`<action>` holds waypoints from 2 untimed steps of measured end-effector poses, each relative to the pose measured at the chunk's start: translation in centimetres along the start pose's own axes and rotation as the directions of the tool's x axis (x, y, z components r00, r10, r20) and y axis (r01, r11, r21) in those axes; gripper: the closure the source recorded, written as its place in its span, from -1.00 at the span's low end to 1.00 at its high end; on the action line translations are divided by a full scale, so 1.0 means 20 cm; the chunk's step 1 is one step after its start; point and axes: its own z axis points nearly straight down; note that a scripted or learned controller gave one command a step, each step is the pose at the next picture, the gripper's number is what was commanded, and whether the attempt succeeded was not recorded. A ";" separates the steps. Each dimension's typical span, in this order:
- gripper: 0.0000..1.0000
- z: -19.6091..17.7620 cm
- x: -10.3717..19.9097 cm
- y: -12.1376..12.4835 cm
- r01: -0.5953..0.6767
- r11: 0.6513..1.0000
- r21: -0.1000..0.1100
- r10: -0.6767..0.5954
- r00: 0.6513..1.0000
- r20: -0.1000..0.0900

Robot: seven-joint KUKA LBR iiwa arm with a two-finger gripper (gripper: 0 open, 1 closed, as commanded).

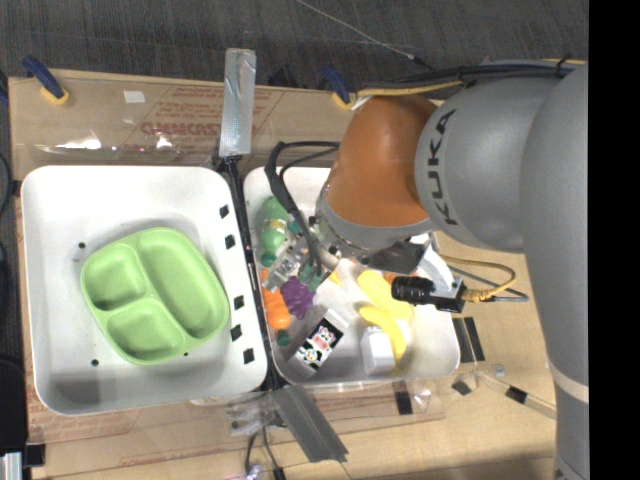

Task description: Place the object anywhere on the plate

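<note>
Camera view: smooth green three-compartment plate (153,293) — hand (290,258) among toys, grip unreadable.

plate (153,293) | green, three compartments | flat in left bin (50,208)

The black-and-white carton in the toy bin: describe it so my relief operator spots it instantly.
Start at the right-hand white bin, under the arm. Along its near edge, just right of the divider between the bins, lies a small black carton with a white printed face. Its neighbours, a purple toy and a yellow banana, are brightly coloured.
</note>
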 end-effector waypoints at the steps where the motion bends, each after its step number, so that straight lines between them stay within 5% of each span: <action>1: 1.00 0.05 0.27 0.21 0.028 1.000 0.000 -0.028 1.000 0.001; 2: 1.00 0.05 0.27 0.49 -0.077 0.997 0.000 0.077 0.997 0.001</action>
